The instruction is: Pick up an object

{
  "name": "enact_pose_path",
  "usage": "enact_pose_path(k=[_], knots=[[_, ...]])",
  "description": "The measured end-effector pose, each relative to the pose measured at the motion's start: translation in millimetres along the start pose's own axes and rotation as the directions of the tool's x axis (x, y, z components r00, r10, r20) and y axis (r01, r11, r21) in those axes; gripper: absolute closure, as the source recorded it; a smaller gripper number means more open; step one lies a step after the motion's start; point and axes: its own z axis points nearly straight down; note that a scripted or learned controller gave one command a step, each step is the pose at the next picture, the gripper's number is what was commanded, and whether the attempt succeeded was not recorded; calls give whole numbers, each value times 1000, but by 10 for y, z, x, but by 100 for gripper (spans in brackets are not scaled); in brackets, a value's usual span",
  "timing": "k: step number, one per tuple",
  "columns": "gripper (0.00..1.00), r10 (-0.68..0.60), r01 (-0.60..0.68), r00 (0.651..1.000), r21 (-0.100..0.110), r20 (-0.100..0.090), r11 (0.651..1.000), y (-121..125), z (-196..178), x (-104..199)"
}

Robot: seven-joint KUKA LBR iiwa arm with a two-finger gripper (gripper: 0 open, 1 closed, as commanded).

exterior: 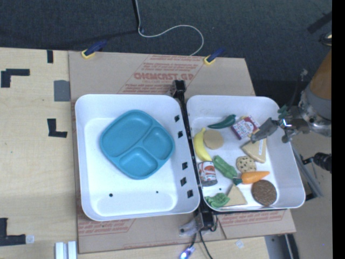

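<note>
My end effector (268, 127), finger state indeterminate, over the right bin's (291, 169) right rim, just above a cheese wedge (255, 150); blue plate (137, 143) in left bin (86, 161).

Two shallow white bins sit side by side on a cardboard sheet (161, 74). The left bin (86, 144) holds a blue divided plate (137, 143). The right bin (291, 182) holds toy food: a banana (201, 146) at nine o'clock, a green pepper (222, 122) at eleven, a red packet (243, 127) at twelve, a cheese wedge (256, 150) near three, a carrot (253, 176), a brown round cookie (264, 192) at five, and a small can (207, 173) at seven. The gripper (265, 129) hovers at the bin's two o'clock edge, above the cheese wedge.
</note>
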Motion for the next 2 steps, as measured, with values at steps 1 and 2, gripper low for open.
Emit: enact_pose_path(k=[1,2], knots=[[0,-1,1,1000,1,-2,1000,-469,-112,308],[0,-7,7,1000,8,-4,1000,-463,614,1064]])
